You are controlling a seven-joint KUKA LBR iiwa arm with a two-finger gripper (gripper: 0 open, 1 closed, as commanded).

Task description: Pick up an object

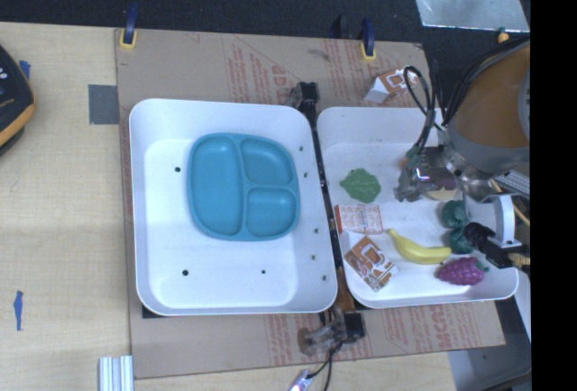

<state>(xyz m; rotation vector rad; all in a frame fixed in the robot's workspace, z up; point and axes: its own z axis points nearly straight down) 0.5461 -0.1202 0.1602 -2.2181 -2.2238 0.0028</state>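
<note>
The right bin [379, 130] holds a green leafy toy [361, 185], a yellow banana [416, 248], purple grapes [461, 271], a dark green item [453, 214] and two small orange-and-white cartons [359, 219] [370, 260]. My gripper [413, 183] hangs over the bin's right half, just right of the leafy toy and above the banana. The arm's grey body hides part of the bin behind it. I see nothing clearly held between the gripper's tips.
The left bin [153, 200] carries a blue divided plate [243, 186]. Another small carton [389, 85] lies on the cardboard beyond the right bin. Clamps sit between the bins at the far and near ends. A yellow-black device [11, 101] rests at the far left.
</note>
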